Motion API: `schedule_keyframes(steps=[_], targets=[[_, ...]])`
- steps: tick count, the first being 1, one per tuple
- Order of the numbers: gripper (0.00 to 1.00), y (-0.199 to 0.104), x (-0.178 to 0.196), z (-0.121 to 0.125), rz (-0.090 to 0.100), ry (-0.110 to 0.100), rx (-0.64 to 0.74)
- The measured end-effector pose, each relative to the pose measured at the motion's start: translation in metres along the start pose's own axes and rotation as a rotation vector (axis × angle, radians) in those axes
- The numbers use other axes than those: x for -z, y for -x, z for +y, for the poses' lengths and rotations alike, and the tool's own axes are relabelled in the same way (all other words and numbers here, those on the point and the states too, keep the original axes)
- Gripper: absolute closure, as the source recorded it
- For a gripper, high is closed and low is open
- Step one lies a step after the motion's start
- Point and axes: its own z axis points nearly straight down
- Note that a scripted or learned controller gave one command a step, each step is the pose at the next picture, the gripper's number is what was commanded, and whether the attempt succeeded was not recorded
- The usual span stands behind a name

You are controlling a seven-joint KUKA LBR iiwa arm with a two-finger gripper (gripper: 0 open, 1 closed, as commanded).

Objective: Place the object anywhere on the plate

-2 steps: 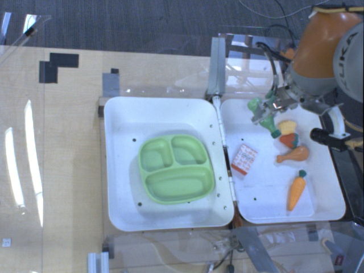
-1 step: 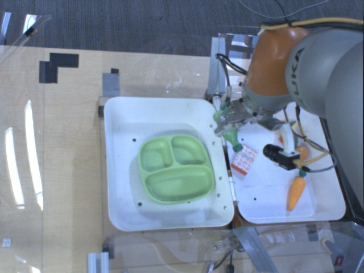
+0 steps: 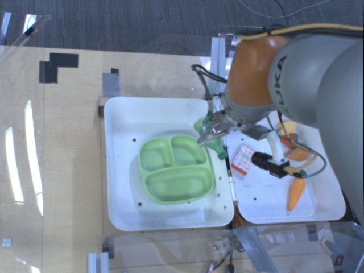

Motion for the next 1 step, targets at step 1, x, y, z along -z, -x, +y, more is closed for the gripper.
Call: schedule_keyframes(steps=[1], targets=[[0.0,0.0005,0.0,-0.0001,0.0,0.0,-0.001]])
